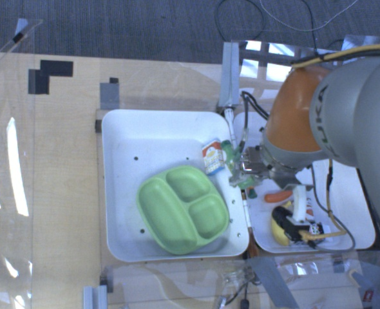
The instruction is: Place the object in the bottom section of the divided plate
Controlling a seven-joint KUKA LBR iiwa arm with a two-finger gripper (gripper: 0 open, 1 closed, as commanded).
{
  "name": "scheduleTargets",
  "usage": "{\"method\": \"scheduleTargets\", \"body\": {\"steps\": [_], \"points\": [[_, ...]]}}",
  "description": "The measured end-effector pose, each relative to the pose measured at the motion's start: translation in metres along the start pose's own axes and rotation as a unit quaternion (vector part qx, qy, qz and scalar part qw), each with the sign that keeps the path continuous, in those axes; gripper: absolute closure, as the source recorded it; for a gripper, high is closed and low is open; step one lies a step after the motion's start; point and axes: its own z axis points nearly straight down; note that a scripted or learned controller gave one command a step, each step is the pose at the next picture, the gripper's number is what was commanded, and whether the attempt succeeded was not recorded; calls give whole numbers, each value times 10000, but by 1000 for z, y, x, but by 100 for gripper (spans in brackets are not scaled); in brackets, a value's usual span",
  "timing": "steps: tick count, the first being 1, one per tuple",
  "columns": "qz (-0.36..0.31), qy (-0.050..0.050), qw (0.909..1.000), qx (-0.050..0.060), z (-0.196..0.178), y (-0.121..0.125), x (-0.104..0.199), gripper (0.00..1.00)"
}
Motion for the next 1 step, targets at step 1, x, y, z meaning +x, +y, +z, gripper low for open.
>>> {"method": "scheduleTargets", "body": {"steps": [1], "points": [[-314, 1, 9995, 3, -3, 20, 83, 100]]}}
